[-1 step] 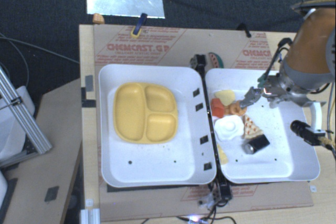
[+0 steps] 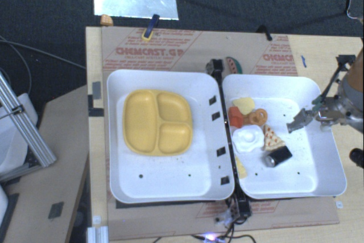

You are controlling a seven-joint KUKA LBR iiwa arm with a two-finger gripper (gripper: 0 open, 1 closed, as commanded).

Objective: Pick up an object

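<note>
Nearest the lens, along the bottom edge, a tangle of wires and a lit connector sits just below where the two bins meet. Above it the left bin carries a yellow divided plate, while the right bin holds the candidates for picking: a black can lying on its side, a pizza slice, a fried egg, a doughnut, a red piece and a pale yellow piece, all clustered toward the bin's left side. The gripper hangs over the right bin just right of this cluster, touching none of it and carrying nothing; whether it is spread or closed cannot be told at this angle. This looks like the approach step, and the next move calls for descending squarely over one item, the can or pizza slice being closest. The arm is cut off at the right, and a yellow scrap by the divider is too small to identify.
</note>
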